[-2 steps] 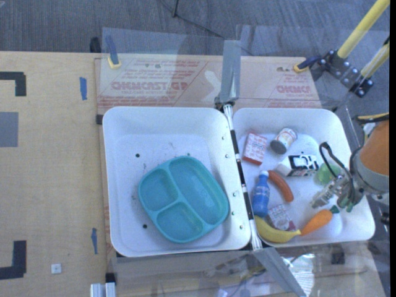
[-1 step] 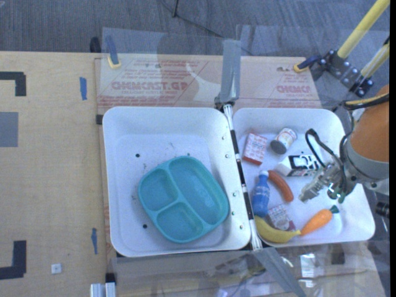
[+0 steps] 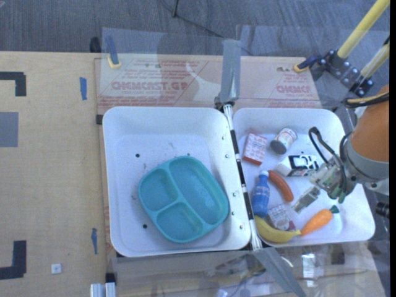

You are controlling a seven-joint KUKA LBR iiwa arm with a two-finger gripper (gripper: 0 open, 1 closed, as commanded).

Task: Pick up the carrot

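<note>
The carrot (image 3: 315, 222), orange with a green top, lies near the front right corner of the right bin (image 3: 356, 228). Its tip points left toward a banana (image 3: 275, 231). My gripper (image 3: 320, 187) hangs over the right bin just above and slightly left of the carrot, at the end of the grey wrist with the orange band (image 3: 374, 135). The carrot lies free on the bin floor, apart from the gripper.
The right bin also holds a blue bottle (image 3: 262, 194), a red sausage (image 3: 281, 186), a red box (image 3: 255, 148), a small can (image 3: 283, 140) and a black-and-white card (image 3: 303, 163). A teal divided plate (image 3: 182, 198) sits in the left bin (image 3: 124, 129).
</note>
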